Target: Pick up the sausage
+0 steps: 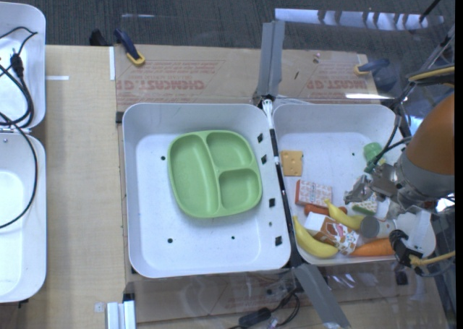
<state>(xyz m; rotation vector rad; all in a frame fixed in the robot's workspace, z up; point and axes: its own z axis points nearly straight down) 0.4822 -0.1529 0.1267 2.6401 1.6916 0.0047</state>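
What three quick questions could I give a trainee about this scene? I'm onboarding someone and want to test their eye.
1. True or false: the green divided plate lies in the left bin.
2. Which item lies nearest the right bin's front-left corner? A) cracker B) banana C) green ball
3. Fill in: the gripper hangs over the ___ bin.

Key:
1. True.
2. B, the banana; the cracker and green ball lie further back.
3. Right.
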